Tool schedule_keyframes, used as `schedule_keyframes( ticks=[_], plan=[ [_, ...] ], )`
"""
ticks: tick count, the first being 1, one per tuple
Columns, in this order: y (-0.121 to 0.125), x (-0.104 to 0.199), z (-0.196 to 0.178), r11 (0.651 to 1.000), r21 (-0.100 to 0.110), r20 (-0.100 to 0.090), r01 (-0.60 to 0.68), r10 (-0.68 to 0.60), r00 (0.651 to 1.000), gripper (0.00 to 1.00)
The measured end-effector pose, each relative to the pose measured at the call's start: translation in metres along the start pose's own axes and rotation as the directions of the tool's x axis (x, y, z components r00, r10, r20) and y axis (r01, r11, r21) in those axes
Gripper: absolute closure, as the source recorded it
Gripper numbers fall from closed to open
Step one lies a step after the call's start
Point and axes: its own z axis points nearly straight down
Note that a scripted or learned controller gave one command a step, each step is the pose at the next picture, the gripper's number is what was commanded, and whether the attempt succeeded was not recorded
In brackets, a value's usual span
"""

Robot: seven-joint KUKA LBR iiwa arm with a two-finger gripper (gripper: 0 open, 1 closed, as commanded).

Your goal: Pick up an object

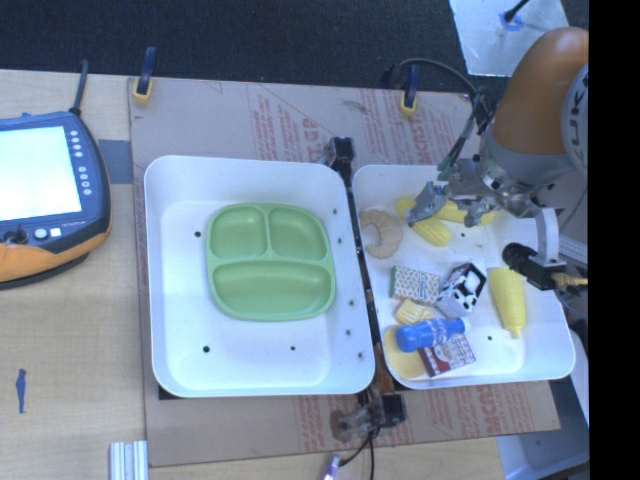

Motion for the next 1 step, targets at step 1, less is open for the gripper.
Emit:
schedule_keyframes(
  ticks=[1],
  plan=[
    [0.0512, 0.0033, 0.0974, 1.0, -0.009, 0.001, 0.001, -0.001, 1.0, 0.0]
  ],
)
